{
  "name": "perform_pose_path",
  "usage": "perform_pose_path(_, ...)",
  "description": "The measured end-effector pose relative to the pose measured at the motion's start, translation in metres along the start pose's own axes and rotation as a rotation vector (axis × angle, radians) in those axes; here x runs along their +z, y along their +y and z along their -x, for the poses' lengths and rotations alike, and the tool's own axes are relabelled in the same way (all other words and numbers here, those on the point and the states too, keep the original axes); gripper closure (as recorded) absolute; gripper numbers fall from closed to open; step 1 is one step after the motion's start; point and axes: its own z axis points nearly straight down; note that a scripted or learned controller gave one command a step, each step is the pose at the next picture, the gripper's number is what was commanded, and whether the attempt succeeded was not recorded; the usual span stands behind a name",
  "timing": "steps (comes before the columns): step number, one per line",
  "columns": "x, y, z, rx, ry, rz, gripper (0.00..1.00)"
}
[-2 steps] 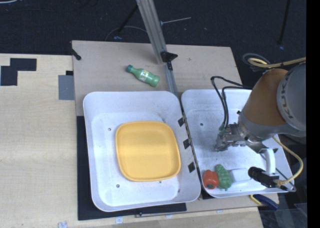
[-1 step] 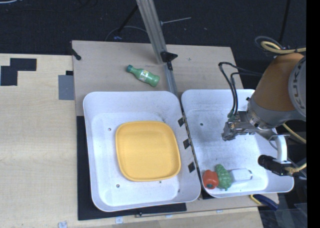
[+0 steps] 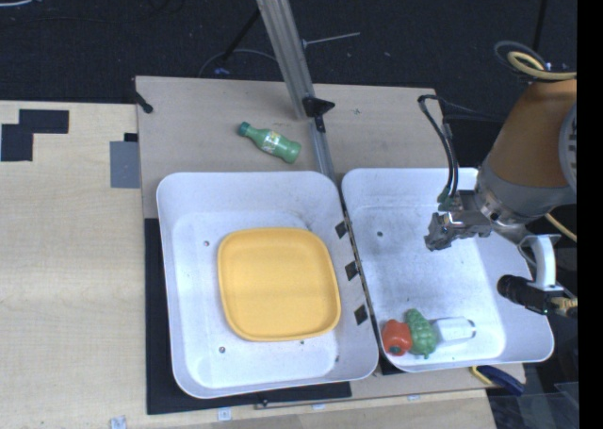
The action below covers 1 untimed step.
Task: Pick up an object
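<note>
In the right bin (image 3: 405, 248), near its front edge, lie a red and green toy vegetable (image 3: 411, 334) and a small white piece (image 3: 456, 329) beside it. A yellow square plate (image 3: 278, 282) rests in the left bin (image 3: 188, 229). My gripper (image 3: 441, 235) hangs over the right part of the right bin, well behind the toy vegetable and apart from it. I see nothing between its fingers.
A green bottle (image 3: 270, 141) lies on its side on the bench behind the left bin. A slanted metal rail (image 3: 290, 36) stands behind the bins. Black clips (image 3: 350, 267) sit along the wall between the two bins. The arm's body (image 3: 532, 149) fills the right side.
</note>
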Motion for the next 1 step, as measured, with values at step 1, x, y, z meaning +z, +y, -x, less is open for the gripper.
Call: perform_pose_path(1,-0.0521,0.0009,0.0006,0.001,0.0,0.0,1.0)
